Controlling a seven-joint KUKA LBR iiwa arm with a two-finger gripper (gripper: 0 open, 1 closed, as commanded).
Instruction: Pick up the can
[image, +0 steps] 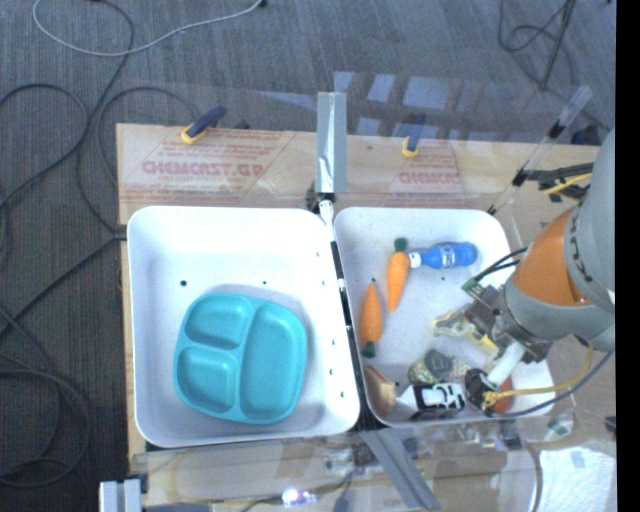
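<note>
**Gripper low over the near right corner of the right bin**

We see the arm (575, 270) reaching in from the right, its orange band sitting over the right edge of the right bin (450, 222). The gripper (487, 383) points down and to the left, low over that bin's near right corner. We cannot tell whether it is open or closed: its tip is lost among dark and reddish shapes, and we cannot make out anything held in it.

What we take for the can (440, 397) is a small dark item with a white label, lying on its side against the near edge of the right bin, just left of the gripper's tip. Whether the two touch is not clear to us.

Elsewhere in the right bin, a blue bottle (446, 257) lies on its side near the far edge. Two carrots sit toward the left side: one carrot (397, 279) stands close to the bottle's cap end, and the other carrot (371, 316) lies just beside the left wall. A greyish lump (438, 362) rests just behind the can, and a yellowish scrap (452, 322) lies near the wrist. A brown piece (378, 381) sits in the near left corner.

The left bin (150, 300) holds a turquoise divided tray (242, 357), flat toward its near edge. Both bins rest side by side, touching, on the bench (220, 170), and dark cables (50, 110) trail over the floor to the left.
</note>
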